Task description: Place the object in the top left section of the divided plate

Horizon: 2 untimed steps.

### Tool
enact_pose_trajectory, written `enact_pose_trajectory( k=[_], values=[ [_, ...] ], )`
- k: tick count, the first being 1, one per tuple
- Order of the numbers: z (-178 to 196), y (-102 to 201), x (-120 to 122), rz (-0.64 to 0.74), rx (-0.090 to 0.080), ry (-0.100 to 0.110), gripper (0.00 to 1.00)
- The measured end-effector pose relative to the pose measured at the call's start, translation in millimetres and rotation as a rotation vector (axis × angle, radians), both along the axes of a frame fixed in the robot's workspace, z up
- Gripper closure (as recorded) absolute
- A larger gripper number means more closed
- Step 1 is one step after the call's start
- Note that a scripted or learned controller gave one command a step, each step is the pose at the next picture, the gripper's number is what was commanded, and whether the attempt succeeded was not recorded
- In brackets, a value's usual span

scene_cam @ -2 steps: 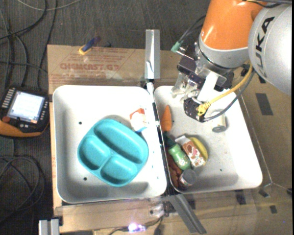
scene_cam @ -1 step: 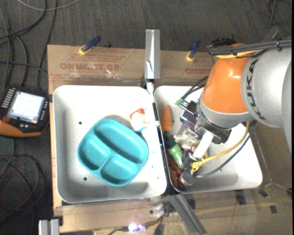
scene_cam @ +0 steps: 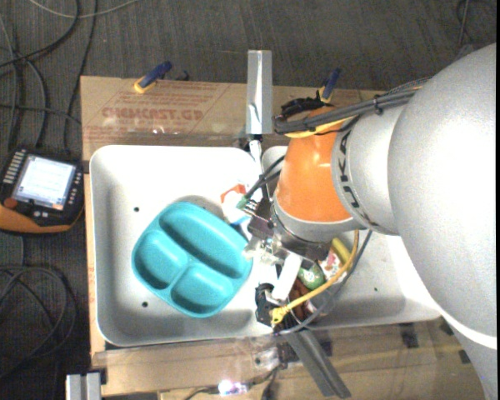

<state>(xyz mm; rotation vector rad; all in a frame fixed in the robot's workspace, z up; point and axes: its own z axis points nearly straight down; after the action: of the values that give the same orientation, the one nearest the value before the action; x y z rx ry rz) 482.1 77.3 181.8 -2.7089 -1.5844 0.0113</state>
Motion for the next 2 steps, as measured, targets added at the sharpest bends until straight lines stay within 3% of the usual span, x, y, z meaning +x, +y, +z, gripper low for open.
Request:
enact_pose_trajectory(
  k=[1,2],
  values=[
    [48.3,55.5,0.5,0.007,-0.001,-0.002,1.00],
    [-62.8,64.3,21.2,0.101,0.001,-0.024,1.00]
  ],
)
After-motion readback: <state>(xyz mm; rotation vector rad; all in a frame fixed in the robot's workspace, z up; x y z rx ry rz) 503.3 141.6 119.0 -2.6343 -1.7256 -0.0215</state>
